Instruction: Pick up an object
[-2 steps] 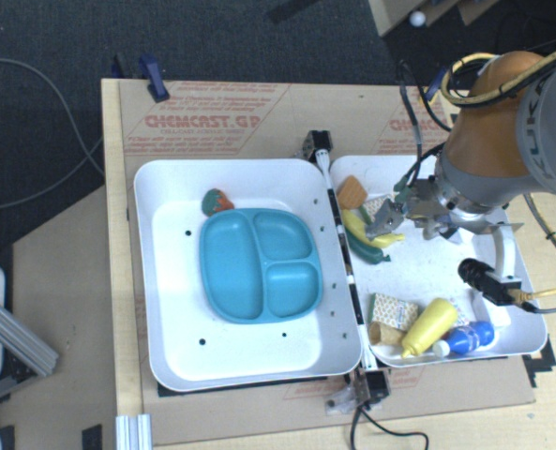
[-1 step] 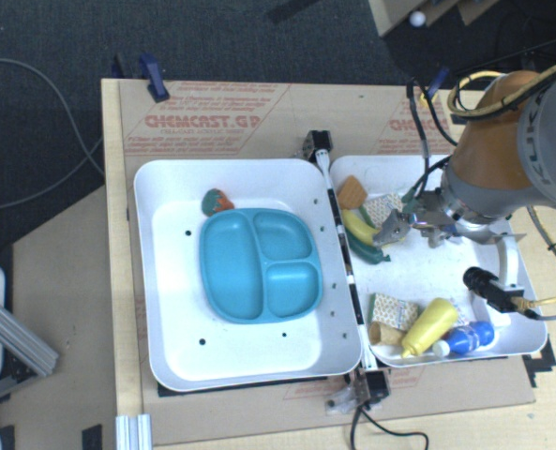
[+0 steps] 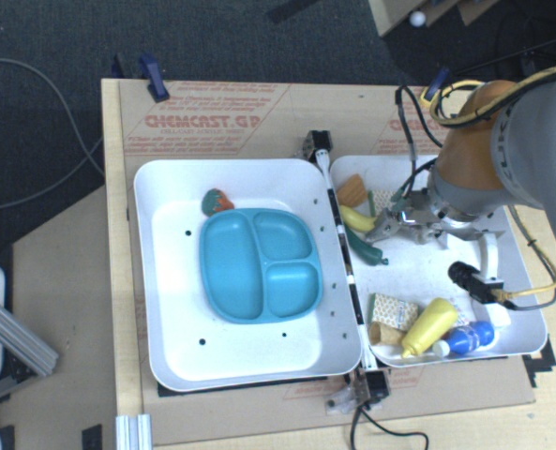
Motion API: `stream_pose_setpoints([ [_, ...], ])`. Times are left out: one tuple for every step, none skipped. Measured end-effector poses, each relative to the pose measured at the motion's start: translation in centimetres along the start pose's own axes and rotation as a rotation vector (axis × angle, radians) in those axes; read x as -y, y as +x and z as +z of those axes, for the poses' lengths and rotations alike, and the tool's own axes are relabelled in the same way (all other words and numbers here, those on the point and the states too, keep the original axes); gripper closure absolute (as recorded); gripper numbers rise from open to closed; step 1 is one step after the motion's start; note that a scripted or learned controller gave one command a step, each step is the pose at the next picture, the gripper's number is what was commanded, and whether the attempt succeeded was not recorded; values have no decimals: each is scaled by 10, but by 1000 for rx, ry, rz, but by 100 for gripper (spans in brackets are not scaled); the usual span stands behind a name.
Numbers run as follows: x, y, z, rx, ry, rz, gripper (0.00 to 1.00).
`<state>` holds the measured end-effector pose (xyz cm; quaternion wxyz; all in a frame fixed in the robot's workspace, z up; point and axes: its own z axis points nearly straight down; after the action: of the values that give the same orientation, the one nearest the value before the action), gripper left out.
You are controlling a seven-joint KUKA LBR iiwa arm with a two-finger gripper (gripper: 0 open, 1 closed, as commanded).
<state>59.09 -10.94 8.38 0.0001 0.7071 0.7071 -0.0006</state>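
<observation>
In the right bin (image 3: 517, 251), my gripper (image 3: 386, 227) hangs low at the left side. It sits just right of a yellow banana (image 3: 356, 218) and above a dark green stick-like piece (image 3: 371, 251). A brown wedge (image 3: 352, 190) lies behind the banana. Near the front of this bin lie a yellow bottle (image 3: 427, 324), a blue-and-white object (image 3: 467, 338) and a speckled tan packet (image 3: 391, 310). The grey arm with its orange band (image 3: 474, 153) covers the bin's back right.
The left bin (image 3: 165, 279) holds a blue divided plate (image 3: 259, 262) and a small orange-and-green object (image 3: 217, 201) at its back. A black plug on a yellow cable (image 3: 474, 282) hangs over the right bin. A black divider clip (image 3: 317, 143) joins the bins.
</observation>
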Motion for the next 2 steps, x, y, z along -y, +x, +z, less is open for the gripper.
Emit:
stream_pose_setpoints([
  [-29,17,-1,-1,-2,-1,0],
  [-50,8,3,-11,38,5,0],
])
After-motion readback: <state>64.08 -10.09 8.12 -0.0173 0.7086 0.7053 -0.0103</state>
